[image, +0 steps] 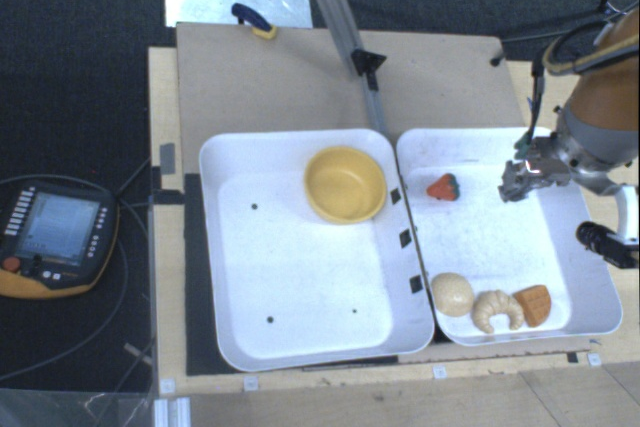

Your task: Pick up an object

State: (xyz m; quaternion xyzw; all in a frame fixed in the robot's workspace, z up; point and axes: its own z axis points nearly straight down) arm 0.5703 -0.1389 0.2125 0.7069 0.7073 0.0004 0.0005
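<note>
Bins sit side by side on the bench [440, 80]. The right bin [580, 245] lies under the end effector [517, 181]; the left bin [300, 315] lies well to its left and holds a yellow bowl [345, 183]. A strawberry [443, 186] rests just left of the end effector. A round bun [452, 294], croissant [497, 310] and orange piece [533, 304] line the bin's near wall, well apart from it. Bare floor surrounds the end effector. Its degree of opening cannot be determined; it hangs above the bin floor with nothing visibly between its tips.
</note>
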